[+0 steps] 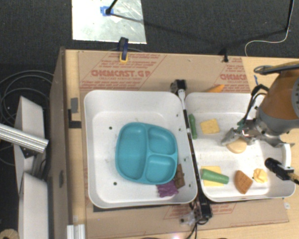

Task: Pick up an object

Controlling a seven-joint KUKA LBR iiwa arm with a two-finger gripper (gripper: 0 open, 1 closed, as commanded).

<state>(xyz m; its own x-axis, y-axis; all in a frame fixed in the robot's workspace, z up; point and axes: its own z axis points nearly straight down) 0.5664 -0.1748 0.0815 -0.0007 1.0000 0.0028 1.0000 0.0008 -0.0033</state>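
We find two shallow white plastic bins side by side on a brown cardboard-covered bench (139,68). The left bin (102,133) bears a smooth teal divided plate (146,152), rounded and split into three compartments. A crumpled purple item (166,189) and a small dark brown piece (180,178) lie at the plate's lower right edge, against the bin's near wall.

In the right bin (224,101) we note a slim green stick (193,125) along the left wall, a pale yellow square block (210,127) beside it, a green cylinder on a yellow slab (214,176) toward the front, an orange-brown wedge (242,181) with a rough surface, and a small yellow lumpy piece (259,175) near the right wall.

The arm's grey, orange-banded body enters from the right, and the gripper (240,135) is low over the middle of the right bin. A smooth, rounded tan object (236,146) lies on the bin floor directly below the fingertips, touching or very nearly touching them. We cannot tell whether it sits between the fingers or just in front of them, nor how far apart the fingers stand.
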